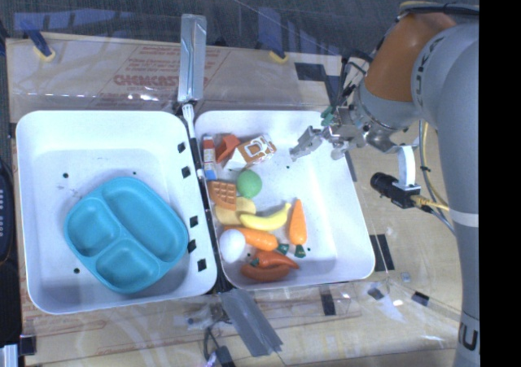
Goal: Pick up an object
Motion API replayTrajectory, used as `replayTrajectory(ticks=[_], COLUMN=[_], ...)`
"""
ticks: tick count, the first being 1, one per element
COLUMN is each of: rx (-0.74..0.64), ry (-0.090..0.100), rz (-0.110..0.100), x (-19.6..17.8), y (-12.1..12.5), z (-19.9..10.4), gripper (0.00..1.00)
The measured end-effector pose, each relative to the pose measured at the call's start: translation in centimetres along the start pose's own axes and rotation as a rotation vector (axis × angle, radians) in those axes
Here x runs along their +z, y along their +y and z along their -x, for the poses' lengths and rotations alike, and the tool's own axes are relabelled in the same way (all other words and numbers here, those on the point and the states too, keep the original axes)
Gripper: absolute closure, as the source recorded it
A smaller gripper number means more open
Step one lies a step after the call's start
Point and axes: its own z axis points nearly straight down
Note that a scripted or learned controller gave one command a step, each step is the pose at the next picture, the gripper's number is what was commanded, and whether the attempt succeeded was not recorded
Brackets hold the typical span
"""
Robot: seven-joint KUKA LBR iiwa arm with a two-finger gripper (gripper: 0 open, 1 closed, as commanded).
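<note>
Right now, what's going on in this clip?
A grey arm with an orange band reaches in from the right, its two-finger gripper hovering over the upper right part of the right white bin; nothing shows between its fingers. Toy food lies piled along that bin's left side: a yellow banana, a green ball, an orange carrot, a white egg. The left white bin holds a blue divided plastic tray. Nothing is picked up yet.

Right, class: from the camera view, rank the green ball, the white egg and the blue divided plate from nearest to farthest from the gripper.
1. The round green ball, mid right bin, left and below the gripper.
2. The white egg, at that bin's lower left.
3. The blue divided plastic plate, in the left bin.
</note>
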Motion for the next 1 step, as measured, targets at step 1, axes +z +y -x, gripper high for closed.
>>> replayTrajectory(ticks=[1], rx=[-0.181], ry=[0.001], rz=[0.0], x=[7.8], y=[-8.42], z=[-3.32], gripper=[0.0])
